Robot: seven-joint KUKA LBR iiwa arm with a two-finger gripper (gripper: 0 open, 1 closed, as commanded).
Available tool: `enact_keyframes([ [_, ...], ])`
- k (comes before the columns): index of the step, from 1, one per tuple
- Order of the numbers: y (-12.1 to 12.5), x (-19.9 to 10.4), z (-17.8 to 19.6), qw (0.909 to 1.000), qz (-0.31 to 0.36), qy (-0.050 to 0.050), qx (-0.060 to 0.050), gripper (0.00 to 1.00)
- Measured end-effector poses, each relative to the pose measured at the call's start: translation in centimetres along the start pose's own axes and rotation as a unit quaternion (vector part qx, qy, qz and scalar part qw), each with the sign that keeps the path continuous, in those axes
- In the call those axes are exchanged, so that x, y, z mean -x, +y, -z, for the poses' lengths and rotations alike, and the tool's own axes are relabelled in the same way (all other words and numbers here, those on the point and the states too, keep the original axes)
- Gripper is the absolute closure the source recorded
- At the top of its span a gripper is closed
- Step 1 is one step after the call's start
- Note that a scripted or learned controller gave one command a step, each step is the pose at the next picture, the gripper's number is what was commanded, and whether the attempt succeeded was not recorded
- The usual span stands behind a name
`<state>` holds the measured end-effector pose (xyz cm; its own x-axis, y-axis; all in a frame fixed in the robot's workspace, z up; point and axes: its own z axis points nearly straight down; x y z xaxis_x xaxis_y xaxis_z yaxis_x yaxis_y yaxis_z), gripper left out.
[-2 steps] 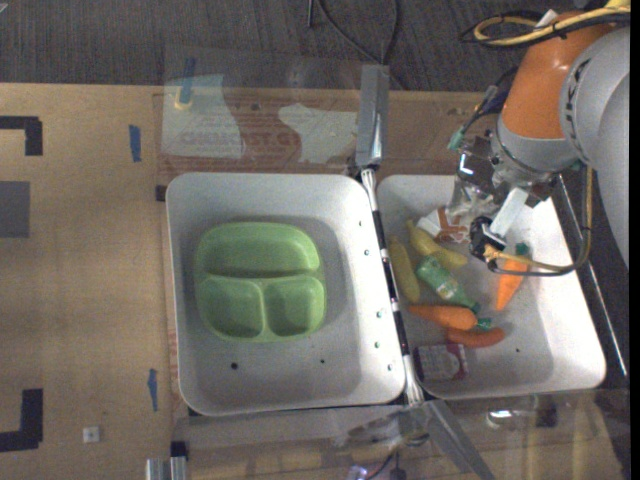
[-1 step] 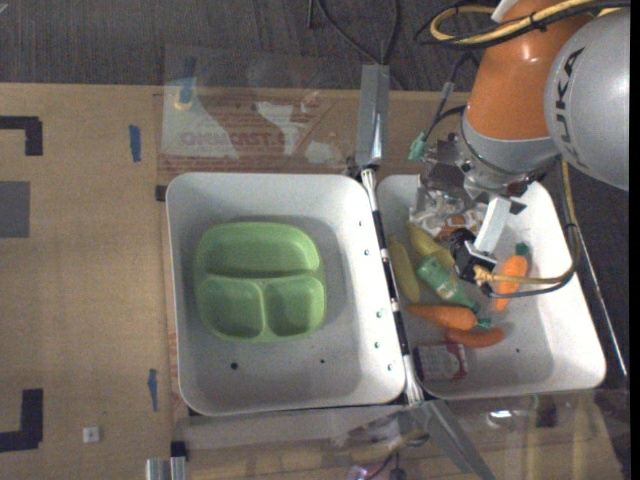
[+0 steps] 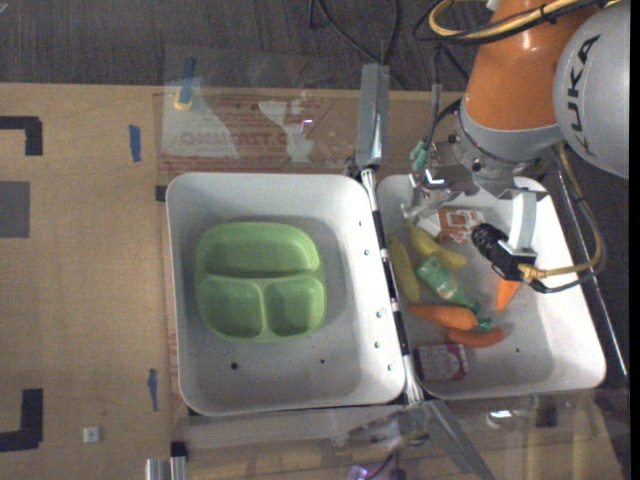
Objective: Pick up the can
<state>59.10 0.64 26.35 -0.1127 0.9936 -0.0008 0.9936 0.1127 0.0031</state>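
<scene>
I see the dark red metal can (image 3: 441, 361) lying on its side at near-left corner of the right white bin (image 3: 570, 363), apart from veg pile. Gripper (image 3: 455, 203) hovers at far edge; open/closed I cannot tell, wrist hides it.

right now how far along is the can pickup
Nothing looks done yet. The small dark red can lies at the right white bin's near edge, untouched. The arm's gripper sits over the bin's far end, away from the can. Reaching, grasping and lifting remain.
</scene>
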Motion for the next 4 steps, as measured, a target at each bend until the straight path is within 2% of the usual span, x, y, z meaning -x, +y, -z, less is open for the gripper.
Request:
enact_keyframes([
  [1, -3.4, 11.0, 8.0, 0.9972, -0.075, -0.001, 0.000, 1.00],
  [2, 0.2, 13.3, 7.3, 0.9979, 0.065, -0.001, 0.001, 1.00],
  [3, -6.4, 19.2, -1.0, 0.9995, 0.030, 0.000, -0.001, 1.00],
  [4, -1.8, 22.7, 1.6, 0.9895, 0.144, -0.002, 0.002, 1.00],
])
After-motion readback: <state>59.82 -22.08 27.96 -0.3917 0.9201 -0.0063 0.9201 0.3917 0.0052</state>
